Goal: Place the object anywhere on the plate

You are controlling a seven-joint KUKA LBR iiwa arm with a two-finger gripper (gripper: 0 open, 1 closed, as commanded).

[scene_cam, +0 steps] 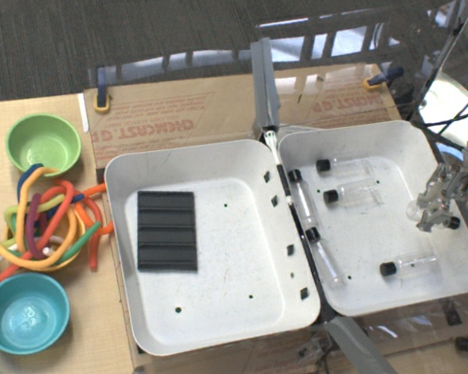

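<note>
- Camera view, edges and room: the left bin (121, 239) and right bin (355, 130) meet at their inner rims, mid-frame. Most of the left bin's floor is open to the right of and below the black plate (166, 231). That plate lies flat near the bin's left wall.
- The end effector (436, 205) hangs over the right bin's far right side, close to that wall.
- Task things: clear tubes with black caps are all in the right bin. One (333, 163) is near the top, one (346, 194) just below it and one (407, 266) near the front. Two more (302, 203) (324, 255) lie along the left wall.
- Materials: the bins are smooth white with rounded corners. The plate is a matte, ribbed rectangle. Brown cardboard (181, 112) lies under the bins.
- On the wooden counter (69, 366) at left sit a green bowl (43, 144), a teal bowl (26, 312) and a tangle of coloured cords (46, 224).
- Hard to read: the end effector is pale and blurs into the clutter behind it. I cannot tell whether it is wide, narrow or carrying anything. A black cap (452, 221) sits just beside it, and contact is unclear.
</note>
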